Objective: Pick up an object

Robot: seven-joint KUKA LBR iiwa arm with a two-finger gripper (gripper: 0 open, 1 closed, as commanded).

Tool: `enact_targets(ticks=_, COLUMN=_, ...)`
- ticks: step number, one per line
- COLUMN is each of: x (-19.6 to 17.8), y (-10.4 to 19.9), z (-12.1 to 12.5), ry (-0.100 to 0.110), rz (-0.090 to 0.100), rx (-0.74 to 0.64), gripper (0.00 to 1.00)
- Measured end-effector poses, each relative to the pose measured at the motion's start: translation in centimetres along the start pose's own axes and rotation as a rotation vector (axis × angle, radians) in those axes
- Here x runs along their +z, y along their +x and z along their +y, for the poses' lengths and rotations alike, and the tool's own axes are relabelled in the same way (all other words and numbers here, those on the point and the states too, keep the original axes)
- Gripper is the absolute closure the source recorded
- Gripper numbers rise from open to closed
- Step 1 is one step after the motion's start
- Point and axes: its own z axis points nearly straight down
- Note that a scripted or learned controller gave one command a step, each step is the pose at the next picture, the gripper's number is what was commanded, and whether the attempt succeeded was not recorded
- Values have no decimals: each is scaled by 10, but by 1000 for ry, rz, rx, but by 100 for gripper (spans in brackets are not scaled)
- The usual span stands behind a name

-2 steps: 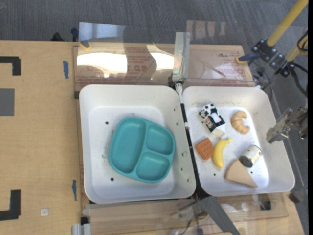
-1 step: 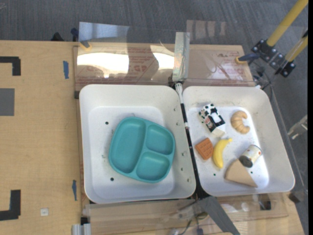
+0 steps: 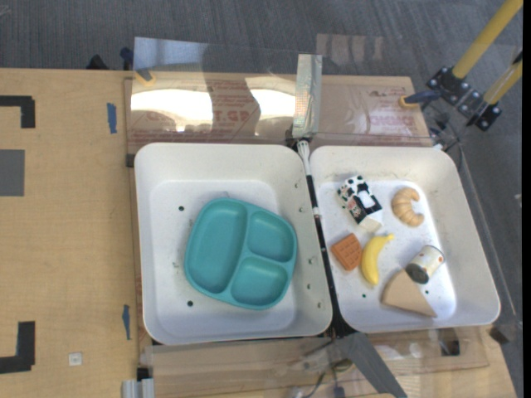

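Observation:
The right bin (image 3: 465, 214) holds several small objects. A black-and-white cow toy (image 3: 358, 197) lies near its back left. A tan croissant (image 3: 407, 205) sits to the cow's right. An orange waffle square (image 3: 348, 251) lies beside a yellow banana (image 3: 374, 257). A small can-like object (image 3: 426, 263) rests on its side above a beige wedge (image 3: 407, 294) at the front.
The left bin (image 3: 158, 181) holds a teal divided plate (image 3: 241, 253) with three compartments. Clear panels stand behind both bins. A cardboard-coloured bench top (image 3: 58, 222) spreads to the left. Yellow poles with black clamps (image 3: 465, 94) stand at the upper right.

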Motion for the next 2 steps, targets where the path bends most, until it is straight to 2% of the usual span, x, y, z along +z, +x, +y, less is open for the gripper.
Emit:
enact_targets(ticks=1, x=-87, y=0, z=0, ry=3, rz=1, rx=389, gripper=100)
enact_targets(ticks=2, x=-109, y=-5, z=26, ry=1, rz=0, rx=24, gripper=100)
